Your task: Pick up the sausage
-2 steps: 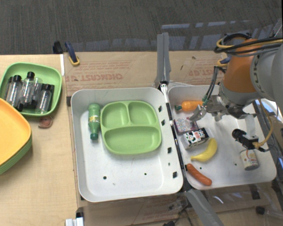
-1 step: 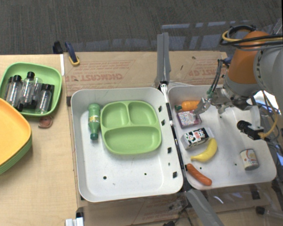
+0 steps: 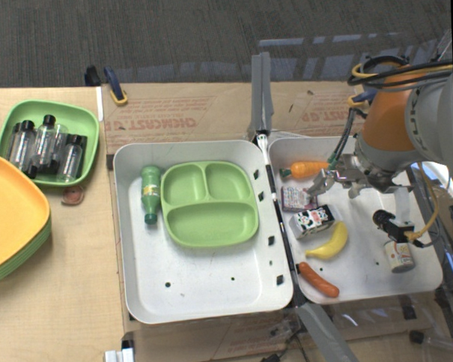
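The sausage [image 3: 318,280], short and red-orange, lies at the front left corner of the right bin [image 3: 366,283]. My gripper [image 3: 336,185] hangs over the back half of that bin, well behind the sausage and just right of a small purple-grey packet [image 3: 293,197]. It stands open, with nothing between its fingers. The grey arm with its orange band [image 3: 389,128] reaches in from the right and hides part of the bin floor.
Between gripper and sausage lie a cow-print carton [image 3: 312,220] and a banana [image 3: 328,242]. A carrot [image 3: 308,168] sits at the back, a small can [image 3: 400,255] at the right. The left bin [image 3: 209,290] holds a green divided plate [image 3: 209,203] and a green bottle [image 3: 150,193].
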You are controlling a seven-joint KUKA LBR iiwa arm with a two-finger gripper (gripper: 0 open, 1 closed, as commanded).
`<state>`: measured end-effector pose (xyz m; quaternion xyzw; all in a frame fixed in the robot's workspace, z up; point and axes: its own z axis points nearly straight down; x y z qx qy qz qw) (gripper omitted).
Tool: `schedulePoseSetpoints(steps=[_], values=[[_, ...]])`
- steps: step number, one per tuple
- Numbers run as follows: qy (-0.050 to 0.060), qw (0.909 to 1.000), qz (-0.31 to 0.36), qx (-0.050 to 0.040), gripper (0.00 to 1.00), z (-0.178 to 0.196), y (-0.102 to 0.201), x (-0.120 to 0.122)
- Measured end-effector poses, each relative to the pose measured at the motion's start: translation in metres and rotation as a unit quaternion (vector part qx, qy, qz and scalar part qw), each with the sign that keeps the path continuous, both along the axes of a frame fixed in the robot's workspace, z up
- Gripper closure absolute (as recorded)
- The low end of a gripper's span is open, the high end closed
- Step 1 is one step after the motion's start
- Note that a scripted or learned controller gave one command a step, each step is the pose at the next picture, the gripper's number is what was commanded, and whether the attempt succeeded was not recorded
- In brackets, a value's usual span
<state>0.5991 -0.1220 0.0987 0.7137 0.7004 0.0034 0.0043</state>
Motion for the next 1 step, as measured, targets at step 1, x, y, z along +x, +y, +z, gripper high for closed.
schedulePoseSetpoints(steps=[1], values=[[0.001,0.9977,0.068,-0.0011,0.0,-0.001,-0.0135,0.0522]])
